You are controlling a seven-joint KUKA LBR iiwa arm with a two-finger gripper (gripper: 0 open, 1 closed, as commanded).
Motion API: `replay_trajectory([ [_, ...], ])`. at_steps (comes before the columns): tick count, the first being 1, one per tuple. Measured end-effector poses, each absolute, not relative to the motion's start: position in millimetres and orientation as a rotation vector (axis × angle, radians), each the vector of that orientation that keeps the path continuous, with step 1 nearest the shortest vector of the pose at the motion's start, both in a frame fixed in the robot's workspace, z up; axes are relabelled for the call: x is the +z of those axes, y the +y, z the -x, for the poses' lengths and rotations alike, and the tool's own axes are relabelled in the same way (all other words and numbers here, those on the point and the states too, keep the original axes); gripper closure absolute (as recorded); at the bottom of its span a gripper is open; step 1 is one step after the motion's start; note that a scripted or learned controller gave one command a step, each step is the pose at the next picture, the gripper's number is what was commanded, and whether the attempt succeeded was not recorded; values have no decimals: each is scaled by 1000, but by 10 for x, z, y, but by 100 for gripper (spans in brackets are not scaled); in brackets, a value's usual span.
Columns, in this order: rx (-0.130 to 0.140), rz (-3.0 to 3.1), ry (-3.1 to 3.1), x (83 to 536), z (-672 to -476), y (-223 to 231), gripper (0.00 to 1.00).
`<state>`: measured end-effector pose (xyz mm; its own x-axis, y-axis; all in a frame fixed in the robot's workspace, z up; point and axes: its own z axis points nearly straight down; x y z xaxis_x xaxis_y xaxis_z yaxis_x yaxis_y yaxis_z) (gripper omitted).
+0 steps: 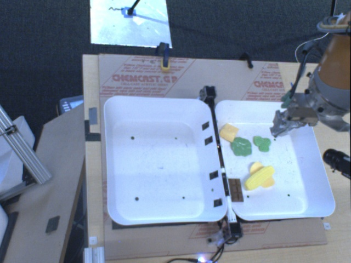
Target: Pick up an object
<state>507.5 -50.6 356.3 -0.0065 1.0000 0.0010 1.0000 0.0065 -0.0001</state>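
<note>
A bench (137,70) topped with a printed brown board carries two shallow white bins side by side, seen from above at a slant. The left bin (118,147) lies just beside the right bin (312,201), their inner rims meeting along a dark clipped seam. A grey arm (334,86) with an orange band reaches over the right bin's far right corner, and its gripper (278,128) hangs above the bin's upper right part; whether it is wide, narrow or holding anything cannot be told from this angle. Inside the right bin, a yellow corn cob (259,177) lies near the middle, tilted, toward the near side. A green piece (241,146) sits above the corn, closer to the seam, with a smaller green piece (262,143) just beside it on the gripper's side. A yellow block (228,131) rests just up and left of the larger green piece, near the bin's left rim. A small brown block (235,189) lies at the bin's near left edge, beside the seam and left of the corn. All five pieces rest on the bin floor, apart from the gripper.
</note>
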Motion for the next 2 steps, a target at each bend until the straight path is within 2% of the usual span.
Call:
replay_trajectory([
  [1,-20,2231,-2237,5144,-4898,-833,100],
  [2,5,2209,-2226,3616,-4863,-362,100],
])
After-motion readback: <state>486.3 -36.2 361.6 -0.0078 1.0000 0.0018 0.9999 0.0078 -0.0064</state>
